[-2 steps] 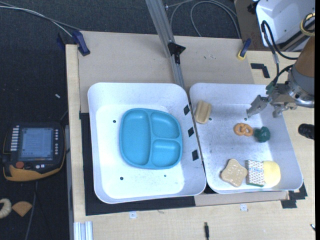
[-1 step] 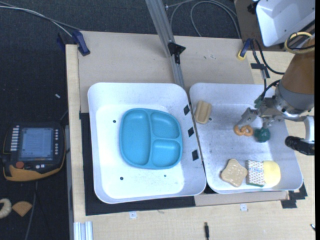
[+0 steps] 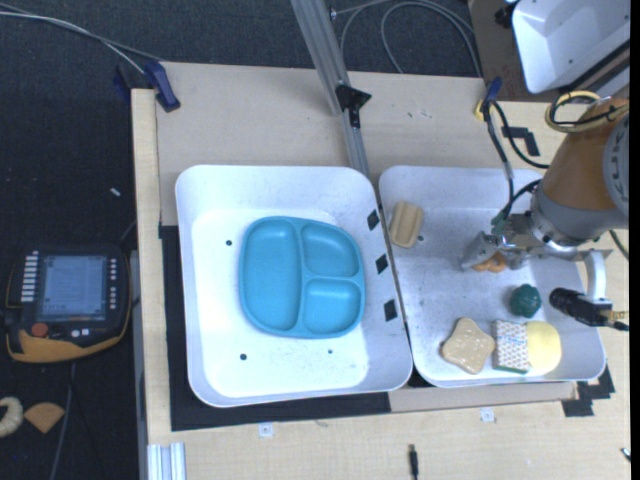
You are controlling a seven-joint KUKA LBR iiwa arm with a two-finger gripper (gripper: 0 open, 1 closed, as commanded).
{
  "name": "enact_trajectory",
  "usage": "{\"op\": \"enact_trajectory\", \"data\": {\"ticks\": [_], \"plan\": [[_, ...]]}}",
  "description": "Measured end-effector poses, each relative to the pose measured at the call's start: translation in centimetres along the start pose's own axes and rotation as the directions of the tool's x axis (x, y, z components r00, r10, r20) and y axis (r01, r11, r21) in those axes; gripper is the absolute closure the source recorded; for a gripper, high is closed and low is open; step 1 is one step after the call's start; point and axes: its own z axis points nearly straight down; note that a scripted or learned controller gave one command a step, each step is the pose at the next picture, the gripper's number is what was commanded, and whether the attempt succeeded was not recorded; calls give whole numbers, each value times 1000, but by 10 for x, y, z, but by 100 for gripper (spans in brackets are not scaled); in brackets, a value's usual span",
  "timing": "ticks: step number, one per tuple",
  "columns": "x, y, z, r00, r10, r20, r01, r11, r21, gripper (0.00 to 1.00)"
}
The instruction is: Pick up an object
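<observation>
A: Front row, right bin: tan cracker, patterned block, yellow ball.

B: Arm pose?

A: Reaching in from the right, wrist bent down; gripper low over an orange piece, touching it. Finger gap: cannot tell.

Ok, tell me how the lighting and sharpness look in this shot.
Camera view: light is even and soft, with only faint shadows beside the blue tray; the white bins are bright, nearly washed out, with little surface detail; the floor at top left is dim; the small items by the gripper look slightly soft, so fine detail there is hard to read.
</observation>
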Motion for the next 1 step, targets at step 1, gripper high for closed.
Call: {"op": "enact_trajectory", "data": {"ticks": [1], "plan": [[0,2,-14,1000,0,1,0,1000,-6,100]]}}
